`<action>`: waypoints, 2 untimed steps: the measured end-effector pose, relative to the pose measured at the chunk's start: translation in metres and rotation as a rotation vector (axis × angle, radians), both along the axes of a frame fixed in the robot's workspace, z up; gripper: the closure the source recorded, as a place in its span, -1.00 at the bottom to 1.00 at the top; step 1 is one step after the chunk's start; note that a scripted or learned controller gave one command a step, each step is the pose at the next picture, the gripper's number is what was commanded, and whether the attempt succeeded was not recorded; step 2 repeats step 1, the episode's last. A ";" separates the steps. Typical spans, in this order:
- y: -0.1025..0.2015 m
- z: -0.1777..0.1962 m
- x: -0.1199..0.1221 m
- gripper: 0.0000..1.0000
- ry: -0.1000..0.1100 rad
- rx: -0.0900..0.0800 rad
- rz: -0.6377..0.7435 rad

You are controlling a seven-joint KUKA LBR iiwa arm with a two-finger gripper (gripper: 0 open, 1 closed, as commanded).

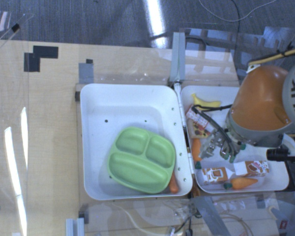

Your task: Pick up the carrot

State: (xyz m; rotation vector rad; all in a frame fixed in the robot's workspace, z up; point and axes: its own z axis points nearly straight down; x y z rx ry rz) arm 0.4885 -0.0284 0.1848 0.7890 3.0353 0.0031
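An orange carrot (196,149) lies along the left wall of the right bin (283,183). A second carrot with a green end (244,183) rests near that bin's front edge. Another orange piece (173,185) pokes out from under the green plate in the left bin. My gripper (219,149) hangs low over the right bin, just right of the first carrot and close to it. The arm's orange band (263,102) covers the bin's right half. I see nothing lifted.
A green divided plate (142,159) fills the front of the left bin (123,100). In the right bin there are a yellow banana (206,102), a printed packet (197,120), and two small cartons (216,175) (257,168). A metal divider (183,132) separates the bins.
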 end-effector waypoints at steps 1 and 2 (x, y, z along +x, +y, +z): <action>0.037 0.001 0.001 1.00 -0.005 -0.003 0.492; 0.037 0.001 0.001 1.00 -0.005 -0.003 0.492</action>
